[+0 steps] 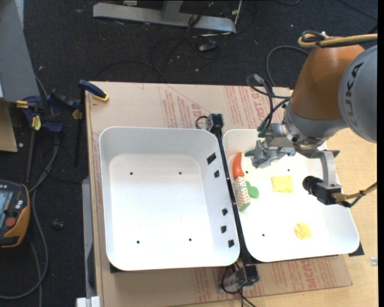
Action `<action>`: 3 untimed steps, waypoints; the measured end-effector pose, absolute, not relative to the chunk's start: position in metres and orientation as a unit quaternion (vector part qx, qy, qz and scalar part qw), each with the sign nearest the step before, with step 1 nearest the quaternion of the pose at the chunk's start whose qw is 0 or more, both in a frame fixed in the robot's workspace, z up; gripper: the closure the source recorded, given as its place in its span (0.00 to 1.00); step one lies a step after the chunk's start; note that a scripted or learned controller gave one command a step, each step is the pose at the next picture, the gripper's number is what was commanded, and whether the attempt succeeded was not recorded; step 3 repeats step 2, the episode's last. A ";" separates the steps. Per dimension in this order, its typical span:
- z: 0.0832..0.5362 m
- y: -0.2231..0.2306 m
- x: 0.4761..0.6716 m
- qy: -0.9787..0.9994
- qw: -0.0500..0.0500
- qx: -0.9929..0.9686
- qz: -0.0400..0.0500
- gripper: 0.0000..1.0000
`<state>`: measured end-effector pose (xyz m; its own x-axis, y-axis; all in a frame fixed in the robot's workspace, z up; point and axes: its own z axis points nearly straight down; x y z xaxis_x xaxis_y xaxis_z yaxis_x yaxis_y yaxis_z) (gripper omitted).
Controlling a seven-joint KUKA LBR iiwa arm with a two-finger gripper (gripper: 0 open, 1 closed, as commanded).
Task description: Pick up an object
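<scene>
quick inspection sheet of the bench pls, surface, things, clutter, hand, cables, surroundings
surface: cardboard-covered bench bearing left bin and right bin.
job's things: in the right bin, an orange piece, a patterned piece, a green piece, a yellow square and a yellow lump.
clutter: blue-and-yellow clamp at the bench's far left corner.
hand: hand over the right bin's far end; nothing seen between its fingers.
cables: black cables on the floor.
surroundings: dark carpet; handheld controller at left.

Lying under everything: dark speckled floor [54,54], littered with black cables [42,174]. Sitting on it: brown board tabletop [150,102] printed with red lettering. Clamping its far left corner: blue-and-yellow clamps [51,108]. Resting at far left: orange-edged handset [12,213]. Standing at top: grey metal base [162,17].
</scene>
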<state>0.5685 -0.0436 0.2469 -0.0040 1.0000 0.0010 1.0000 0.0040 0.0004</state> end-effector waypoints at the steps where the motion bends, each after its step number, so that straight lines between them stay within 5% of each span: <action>1: 0.233 0.006 0.545 -0.709 0.001 -0.706 0.000 1.00; 2: 0.223 0.055 0.528 -0.709 0.001 -0.706 0.000 1.00; 3: 0.223 0.055 0.528 -0.709 0.001 -0.706 0.000 1.00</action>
